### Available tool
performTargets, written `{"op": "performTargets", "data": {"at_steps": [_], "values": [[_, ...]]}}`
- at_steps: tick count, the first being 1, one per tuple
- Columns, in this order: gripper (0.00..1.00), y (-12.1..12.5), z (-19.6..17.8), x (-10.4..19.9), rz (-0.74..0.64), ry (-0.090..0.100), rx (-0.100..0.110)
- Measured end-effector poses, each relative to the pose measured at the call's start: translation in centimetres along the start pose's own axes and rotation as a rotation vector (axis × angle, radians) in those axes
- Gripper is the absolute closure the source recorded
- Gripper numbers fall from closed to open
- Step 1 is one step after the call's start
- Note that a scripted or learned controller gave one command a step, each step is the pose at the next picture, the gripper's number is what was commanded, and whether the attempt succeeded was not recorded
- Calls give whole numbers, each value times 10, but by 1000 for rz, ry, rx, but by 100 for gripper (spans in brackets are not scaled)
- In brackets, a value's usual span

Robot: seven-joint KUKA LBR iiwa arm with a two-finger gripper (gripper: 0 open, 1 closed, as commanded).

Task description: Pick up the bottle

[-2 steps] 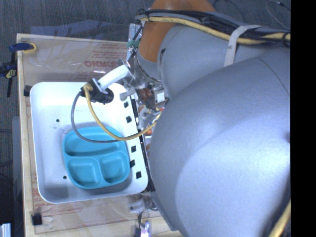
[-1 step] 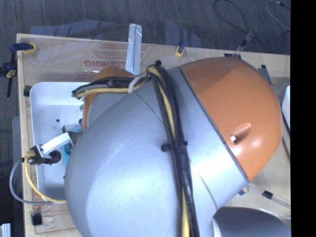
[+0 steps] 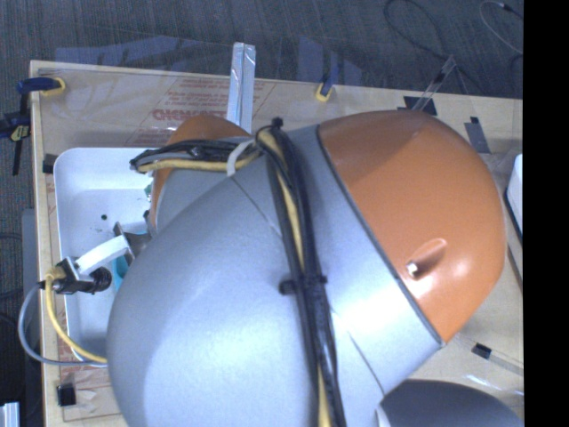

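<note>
dark carpet rings the bench [image 3: 107,105]; our arm [image 3: 267,310] hides the left bin [image 3: 71,203], so a blind grab may miss; finger state unclear.

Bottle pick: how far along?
Done: the arm has reached over the left bin. In hand: nothing I can confirm; the arm's grey and orange body covers most of that bin, so no bottle or grasp can be judged. Left: grasping and lifting, as far as this view tells.
</note>
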State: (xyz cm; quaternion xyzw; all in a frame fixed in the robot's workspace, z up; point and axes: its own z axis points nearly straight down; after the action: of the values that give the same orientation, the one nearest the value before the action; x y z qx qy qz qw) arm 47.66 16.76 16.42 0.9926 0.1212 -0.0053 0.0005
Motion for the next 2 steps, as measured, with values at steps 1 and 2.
{"op": "performTargets", "data": {"at_steps": [1, 2], "values": [[100, -6, 16, -1, -215, -1, 3], [100, 2, -119, 0, 36, 7, 0]]}}
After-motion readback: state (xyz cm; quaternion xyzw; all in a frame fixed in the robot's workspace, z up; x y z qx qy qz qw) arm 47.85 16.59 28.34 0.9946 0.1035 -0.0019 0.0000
